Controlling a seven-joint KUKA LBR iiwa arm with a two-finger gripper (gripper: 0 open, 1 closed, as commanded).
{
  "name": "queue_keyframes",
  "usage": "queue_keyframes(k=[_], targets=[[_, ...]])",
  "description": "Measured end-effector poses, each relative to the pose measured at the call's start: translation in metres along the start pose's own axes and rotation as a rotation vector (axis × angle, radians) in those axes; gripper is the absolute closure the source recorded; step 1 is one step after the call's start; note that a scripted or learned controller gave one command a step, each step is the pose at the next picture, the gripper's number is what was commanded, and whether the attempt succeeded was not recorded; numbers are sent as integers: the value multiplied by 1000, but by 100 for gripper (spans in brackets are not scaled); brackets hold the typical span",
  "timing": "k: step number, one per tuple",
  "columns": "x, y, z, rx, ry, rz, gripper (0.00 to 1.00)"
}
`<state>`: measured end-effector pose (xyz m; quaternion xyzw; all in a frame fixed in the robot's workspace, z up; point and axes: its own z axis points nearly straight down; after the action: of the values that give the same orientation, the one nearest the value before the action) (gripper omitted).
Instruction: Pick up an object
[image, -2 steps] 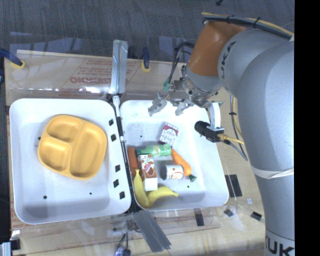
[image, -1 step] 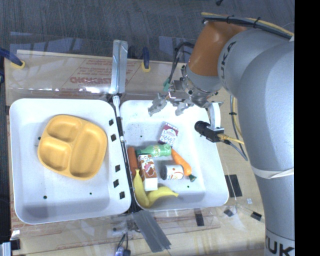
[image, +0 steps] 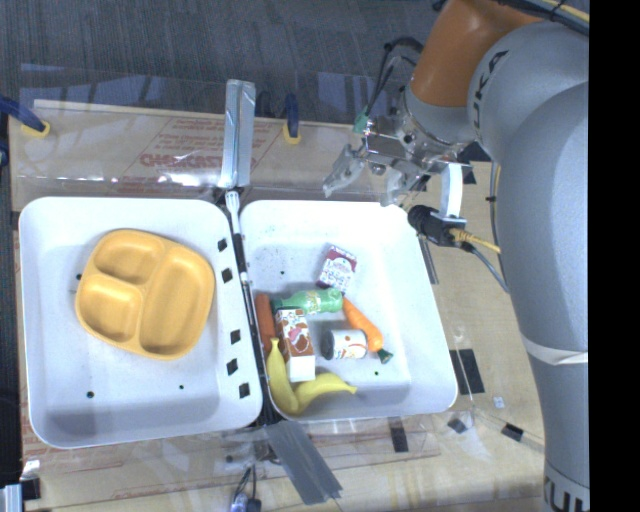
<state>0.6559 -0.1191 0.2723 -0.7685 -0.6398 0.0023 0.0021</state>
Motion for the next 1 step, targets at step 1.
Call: queue_keyframes(k=[1], targets=[[-69,-70,124,3,1,-62,0]])
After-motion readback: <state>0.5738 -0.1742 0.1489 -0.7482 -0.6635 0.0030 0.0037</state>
